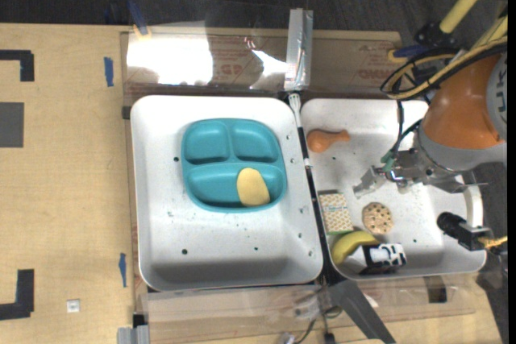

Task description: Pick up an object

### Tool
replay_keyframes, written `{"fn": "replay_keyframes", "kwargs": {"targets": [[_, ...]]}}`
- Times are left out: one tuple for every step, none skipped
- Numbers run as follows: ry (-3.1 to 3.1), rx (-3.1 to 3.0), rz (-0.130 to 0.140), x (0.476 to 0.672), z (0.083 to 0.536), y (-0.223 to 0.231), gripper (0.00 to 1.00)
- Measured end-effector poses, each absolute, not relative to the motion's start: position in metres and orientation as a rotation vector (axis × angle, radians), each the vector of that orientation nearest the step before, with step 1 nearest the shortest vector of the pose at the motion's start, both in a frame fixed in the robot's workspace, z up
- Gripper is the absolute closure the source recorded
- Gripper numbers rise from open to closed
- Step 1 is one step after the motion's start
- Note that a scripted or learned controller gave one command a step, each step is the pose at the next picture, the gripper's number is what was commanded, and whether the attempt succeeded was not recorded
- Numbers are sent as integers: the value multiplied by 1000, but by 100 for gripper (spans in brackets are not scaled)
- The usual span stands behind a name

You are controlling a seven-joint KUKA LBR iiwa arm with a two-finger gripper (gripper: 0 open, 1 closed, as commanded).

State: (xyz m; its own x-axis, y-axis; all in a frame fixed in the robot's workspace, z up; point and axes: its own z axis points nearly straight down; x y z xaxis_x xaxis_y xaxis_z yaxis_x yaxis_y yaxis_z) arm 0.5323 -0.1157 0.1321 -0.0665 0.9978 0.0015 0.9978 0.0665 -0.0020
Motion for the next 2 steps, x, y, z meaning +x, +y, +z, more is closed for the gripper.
{"fn": "replay_keyframes", "kwargs": {"targets": [[-2294, -2154, -8, 482, 88, -117, 0], [-2297, -2158, -11, 484, 99, -117, 100]]}}
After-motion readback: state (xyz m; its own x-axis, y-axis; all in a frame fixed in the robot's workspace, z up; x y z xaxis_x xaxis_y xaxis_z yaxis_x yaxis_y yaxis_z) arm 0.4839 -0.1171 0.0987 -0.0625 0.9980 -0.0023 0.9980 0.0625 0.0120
